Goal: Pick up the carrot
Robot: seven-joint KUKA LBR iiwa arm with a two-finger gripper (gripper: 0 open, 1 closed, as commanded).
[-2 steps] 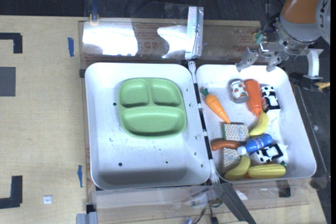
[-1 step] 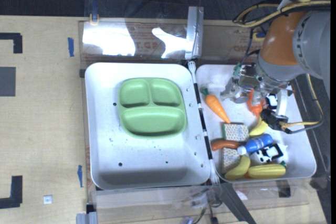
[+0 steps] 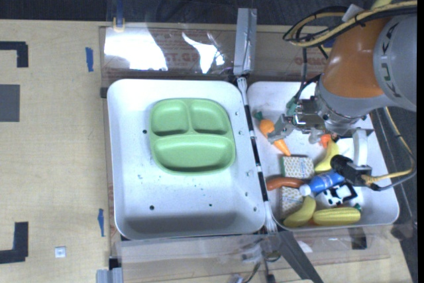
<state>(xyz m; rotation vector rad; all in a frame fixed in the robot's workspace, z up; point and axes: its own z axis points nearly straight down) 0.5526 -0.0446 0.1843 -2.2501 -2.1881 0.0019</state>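
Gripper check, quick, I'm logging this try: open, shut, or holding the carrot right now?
Gripper: low in the right bin by the carrot; whether open, shut or holding it cannot be told.

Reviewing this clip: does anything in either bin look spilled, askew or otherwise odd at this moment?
Nothing looks spilled or damaged. The green divided plate lies flat in the left bin. The toy food is crowded in the right bin's near half, with the carrot lying slanted just under the pincer.
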